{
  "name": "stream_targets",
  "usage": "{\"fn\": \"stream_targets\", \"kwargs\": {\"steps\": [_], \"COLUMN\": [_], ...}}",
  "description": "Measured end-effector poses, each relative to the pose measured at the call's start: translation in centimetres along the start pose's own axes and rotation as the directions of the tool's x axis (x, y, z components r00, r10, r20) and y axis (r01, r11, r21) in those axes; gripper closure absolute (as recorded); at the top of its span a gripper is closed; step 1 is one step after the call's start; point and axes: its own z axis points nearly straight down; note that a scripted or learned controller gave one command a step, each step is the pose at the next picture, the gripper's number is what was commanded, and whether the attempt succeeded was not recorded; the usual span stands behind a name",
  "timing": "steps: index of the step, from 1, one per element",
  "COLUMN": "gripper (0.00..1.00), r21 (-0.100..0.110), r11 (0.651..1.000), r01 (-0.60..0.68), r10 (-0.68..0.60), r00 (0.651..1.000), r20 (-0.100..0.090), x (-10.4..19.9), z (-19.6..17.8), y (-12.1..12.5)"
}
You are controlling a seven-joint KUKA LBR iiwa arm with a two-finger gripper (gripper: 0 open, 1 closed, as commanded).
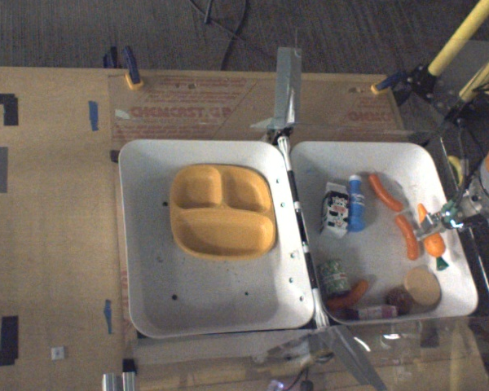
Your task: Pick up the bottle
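Note:
The bottle (356, 204) is blue with a white cap at its far end and lies in the middle of the right bin (391, 155), close beside a black-and-white carton (336, 208). My gripper (442, 225) hangs over the right bin's right rim, well to the right of the bottle and apart from it. It is just above an orange carrot (435, 245) and beside an orange sausage (408, 237). Nothing shows held in it.
The right bin also holds a second sausage (385, 192), a green can (335, 276), a reddish sausage (348, 294), a pink stick (376, 310), a dark lump (399, 300) and a tan disc (423, 286). A yellow divided plate (222, 210) lies in the left bin (147, 243).

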Motion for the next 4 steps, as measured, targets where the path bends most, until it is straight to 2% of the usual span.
{"fn": "stream_targets", "kwargs": {"steps": [1,2,3,4], "gripper": [1.0,1.0,1.0,1.0], "r21": [-0.004,-0.001,-0.002,-0.001], "r11": [1.0,0.996,0.978,0.982], "r01": [-0.002,0.088,0.21,0.187], "r10": [0.002,-0.088,-0.21,-0.187], "r00": [1.0,0.996,0.978,0.982], "r20": [0.003,0.001,0.002,0.0], "x": [-0.1,-0.2,-2.6,0.3], "z": [-1.0,-0.3,-19.5,-15.6], "y": [0.1,0.6,6.1,4.6]}}
